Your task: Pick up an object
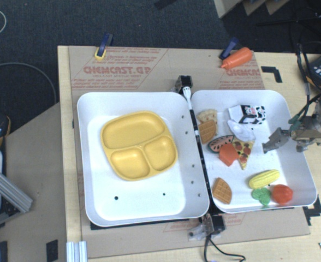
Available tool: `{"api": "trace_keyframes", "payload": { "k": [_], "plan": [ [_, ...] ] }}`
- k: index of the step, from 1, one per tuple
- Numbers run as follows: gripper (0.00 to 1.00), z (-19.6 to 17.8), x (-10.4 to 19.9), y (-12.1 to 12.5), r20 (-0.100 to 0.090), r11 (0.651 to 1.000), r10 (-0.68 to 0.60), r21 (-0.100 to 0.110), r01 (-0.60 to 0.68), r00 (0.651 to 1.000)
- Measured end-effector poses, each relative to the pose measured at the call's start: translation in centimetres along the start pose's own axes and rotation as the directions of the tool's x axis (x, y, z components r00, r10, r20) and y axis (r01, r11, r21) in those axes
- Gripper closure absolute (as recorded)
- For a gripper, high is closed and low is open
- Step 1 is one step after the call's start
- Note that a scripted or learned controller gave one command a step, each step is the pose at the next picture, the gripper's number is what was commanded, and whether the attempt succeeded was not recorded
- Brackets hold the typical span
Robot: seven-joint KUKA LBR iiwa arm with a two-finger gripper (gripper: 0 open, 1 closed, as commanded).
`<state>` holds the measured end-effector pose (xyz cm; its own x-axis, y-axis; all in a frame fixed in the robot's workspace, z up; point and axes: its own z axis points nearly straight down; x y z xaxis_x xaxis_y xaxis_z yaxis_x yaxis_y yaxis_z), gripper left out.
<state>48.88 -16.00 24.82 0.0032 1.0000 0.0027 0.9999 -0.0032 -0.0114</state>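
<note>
The right bin point(294, 162) holds several toy foods: a yellow corn cob point(264, 178), a red tomato point(282, 194) with a green piece point(263, 196) beside it, a pizza slice point(243, 152), an orange-red chunk point(229, 155), a watermelon slice point(220, 142), two waffle pieces point(222, 190) point(207, 130), a bread piece point(207, 115) and a white-and-black item point(248, 117). My gripper point(272, 142) reaches in from the right, low over the bin's right side, just right of the pizza slice and above the corn. Nothing shows in its grasp.
The left bin point(92, 162) holds a yellow three-part plate point(138, 144). An orange carrot toy point(237, 58) lies outside the bins on the board behind the right bin. A clamp point(184, 84) sits where the bins meet at the back.
</note>
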Motion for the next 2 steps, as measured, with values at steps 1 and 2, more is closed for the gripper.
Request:
{"api": "trace_keyframes", "payload": {
  "k": [1, 2],
  "plan": [
    [0.00, -0.6, 0.0, 0.2, 0.003, 1.000, -0.003, -0.012, 0.004, 1.000],
    [0.00, 4.1, 0.1, 1.0, 0.000, 1.000, -0.003, -0.005, 0.003, 1.000]
  ]
}}
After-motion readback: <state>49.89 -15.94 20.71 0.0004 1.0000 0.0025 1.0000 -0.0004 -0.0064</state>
